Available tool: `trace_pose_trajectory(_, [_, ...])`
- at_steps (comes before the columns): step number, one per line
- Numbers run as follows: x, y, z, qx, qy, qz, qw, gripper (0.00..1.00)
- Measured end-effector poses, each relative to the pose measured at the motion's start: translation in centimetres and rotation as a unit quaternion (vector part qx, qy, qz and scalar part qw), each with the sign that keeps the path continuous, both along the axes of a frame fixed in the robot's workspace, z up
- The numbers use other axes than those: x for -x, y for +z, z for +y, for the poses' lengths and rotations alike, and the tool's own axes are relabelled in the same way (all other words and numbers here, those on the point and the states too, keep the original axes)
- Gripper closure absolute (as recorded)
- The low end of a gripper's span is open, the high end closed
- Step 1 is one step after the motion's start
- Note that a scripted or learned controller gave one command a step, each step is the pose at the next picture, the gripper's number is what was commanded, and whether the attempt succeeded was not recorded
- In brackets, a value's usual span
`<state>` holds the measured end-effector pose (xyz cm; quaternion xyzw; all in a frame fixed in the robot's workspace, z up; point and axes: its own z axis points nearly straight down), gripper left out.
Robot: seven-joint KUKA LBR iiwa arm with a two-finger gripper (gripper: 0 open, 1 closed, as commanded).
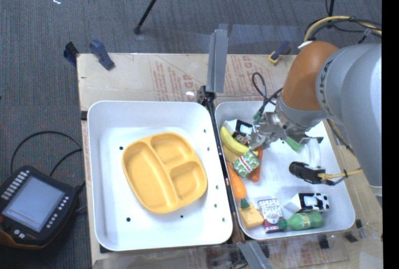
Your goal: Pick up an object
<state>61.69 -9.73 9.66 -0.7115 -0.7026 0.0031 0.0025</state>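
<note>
**Overhead view of the surface [156, 75] and its two white bins.** All positions are given from the banana [229, 142].

- **Banana:** it lies in the right bin [341, 224], against the wall that faces the left bin [100, 199].
- **Gripper:** the gripper [264, 131] is low over the right bin, just to the right of the banana. It is above a small black-and-white packet [242, 133] that touches the banana's upper end. Whether the jaws are wide or narrow cannot be told, and nothing can be seen held between them.
- **Candidate objects for the pick, all resting in the right bin:**
  - A green-and-red carton [247, 163] lies just below the banana.
  - A carrot [237, 185] lies below that, along the same wall.
  - A yellow block [251, 218] and a pink-and-white carton [269, 212] are further below, near the bin's front edge.
  - A green bottle [303, 221] lies on its side, below and well to the right of the banana.
  - A cow-patterned carton [309, 202] sits just behind the bottle.
- **Left bin:** a yellow divided plate [163, 172] lies to the left of the banana.
</note>
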Motion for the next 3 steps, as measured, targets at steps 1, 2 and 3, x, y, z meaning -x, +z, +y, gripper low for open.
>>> trace_pose_trajectory(1, [-1.2,-1.0,-3.8,-0.0007,0.021,-0.002,0.9998,1.0])
trace_pose_trajectory(2, [1.6,12.9,-0.4,-0.0003,-0.035,-0.003,0.9994,1.0])
trace_pose_trajectory(3, [1.6,12.9,-0.4,-0.0003,-0.035,-0.003,0.9994,0.0])
